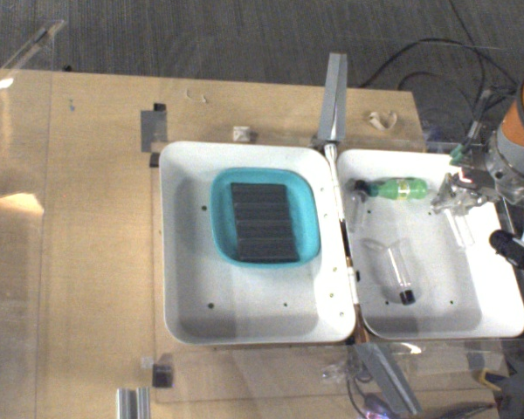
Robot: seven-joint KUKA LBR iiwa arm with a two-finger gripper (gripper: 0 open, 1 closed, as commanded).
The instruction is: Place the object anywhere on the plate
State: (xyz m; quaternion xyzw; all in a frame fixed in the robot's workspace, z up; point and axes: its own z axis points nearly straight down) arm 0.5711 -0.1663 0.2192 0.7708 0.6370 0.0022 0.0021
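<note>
A teal square plate lies in the left bin, with a dark grey ribbed block resting on its middle. In the right bin, a green bottle with a black cap lies on its side near the far wall. A clear plastic bottle with a black cap lies toward the bin's middle. My gripper hangs over the far right part of the right bin, just right of the green bottle and apart from it. I see nothing held in it.
A grey upright post stands behind the seam between the two bins. Cables trail on the floor at the upper right. The wooden bench top stretches left of the bins, with small clamps at the corners.
</note>
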